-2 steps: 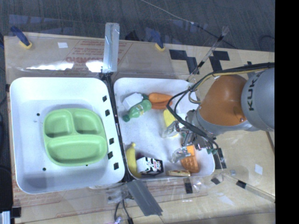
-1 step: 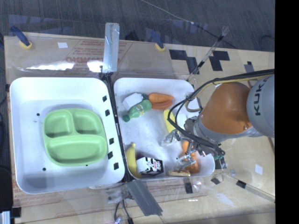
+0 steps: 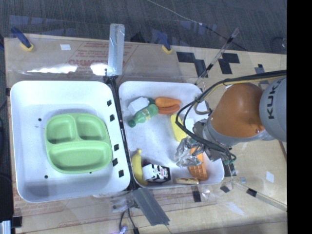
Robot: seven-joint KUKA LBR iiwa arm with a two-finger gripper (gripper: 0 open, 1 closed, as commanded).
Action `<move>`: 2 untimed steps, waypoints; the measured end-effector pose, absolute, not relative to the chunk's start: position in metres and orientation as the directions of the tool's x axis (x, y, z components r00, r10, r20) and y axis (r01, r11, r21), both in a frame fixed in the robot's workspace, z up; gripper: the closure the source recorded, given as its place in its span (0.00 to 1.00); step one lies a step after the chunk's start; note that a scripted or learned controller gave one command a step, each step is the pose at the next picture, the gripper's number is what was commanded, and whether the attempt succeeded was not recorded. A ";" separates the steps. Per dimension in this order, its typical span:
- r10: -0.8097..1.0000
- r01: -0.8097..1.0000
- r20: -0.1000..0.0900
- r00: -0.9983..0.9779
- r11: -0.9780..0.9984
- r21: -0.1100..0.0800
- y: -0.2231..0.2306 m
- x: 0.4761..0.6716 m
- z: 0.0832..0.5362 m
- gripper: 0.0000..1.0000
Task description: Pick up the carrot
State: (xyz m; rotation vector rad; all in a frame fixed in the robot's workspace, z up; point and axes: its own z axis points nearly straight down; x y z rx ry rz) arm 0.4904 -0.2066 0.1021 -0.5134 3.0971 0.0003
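Observation:
The carrot (image 3: 167, 104), orange and stubby, lies at the back of the right bin (image 3: 161, 89), touching the cap end of a green bottle (image 3: 144, 115). My gripper (image 3: 187, 153) is low in the front right part of that bin, well in front of the carrot and apart from it. It hangs over an orange ridged food piece (image 3: 198, 170). The arm's orange band (image 3: 240, 112) covers the bin's right wall.
In the right bin a white item (image 3: 138, 103) sits beside the bottle, and a yellow piece (image 3: 178, 128) lies mid-right. A banana (image 3: 137, 167), a small black-and-white carton (image 3: 157, 173) and a tan stick (image 3: 187, 181) line its front. The left bin (image 3: 29, 96) holds a green divided plate (image 3: 77, 142).

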 end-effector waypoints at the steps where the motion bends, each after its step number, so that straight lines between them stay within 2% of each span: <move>1: -0.152 -0.152 -0.004 -0.988 0.988 0.000 -0.159 0.506 0.140 1.00; 2: -0.158 -0.158 -0.006 -0.987 0.987 -0.002 -0.158 0.508 0.150 1.00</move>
